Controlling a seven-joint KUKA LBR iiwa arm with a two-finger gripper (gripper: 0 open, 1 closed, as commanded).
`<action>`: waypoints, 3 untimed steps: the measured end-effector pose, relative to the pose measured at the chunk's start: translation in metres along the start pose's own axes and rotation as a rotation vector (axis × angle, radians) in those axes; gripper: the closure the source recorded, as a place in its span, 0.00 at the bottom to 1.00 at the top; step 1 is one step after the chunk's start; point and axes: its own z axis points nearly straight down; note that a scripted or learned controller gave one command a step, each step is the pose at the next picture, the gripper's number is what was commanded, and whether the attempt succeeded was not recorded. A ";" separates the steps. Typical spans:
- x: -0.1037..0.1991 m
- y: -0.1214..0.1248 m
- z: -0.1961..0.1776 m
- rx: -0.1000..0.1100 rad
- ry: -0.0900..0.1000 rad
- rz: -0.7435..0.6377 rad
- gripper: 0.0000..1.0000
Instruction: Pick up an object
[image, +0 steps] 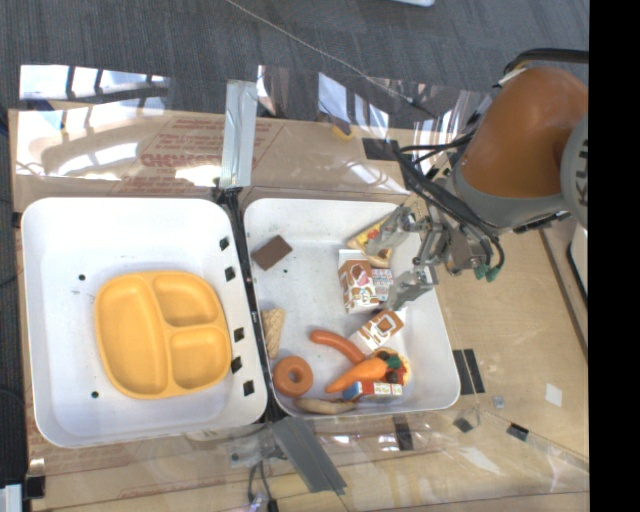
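Note:
My gripper hangs over the right side of the right bin, open, with one finger toward the back and the other toward the front. Nothing sits between them. A white printed carton lies just left of the fingertips. A yellow and red wedge lies by the far finger, and a small brown box lies just in front of the near finger.
The right bin also holds a brown square, a tan cracker, a red sausage, a brown donut and a carrot. A yellow divided plate lies in the left bin.

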 end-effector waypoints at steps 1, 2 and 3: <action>-0.024 -0.013 0.159 -0.002 0.003 0.159 0.00; -0.021 -0.004 0.170 -0.001 -0.007 0.300 0.00; -0.022 0.028 0.174 -0.002 0.002 0.406 0.00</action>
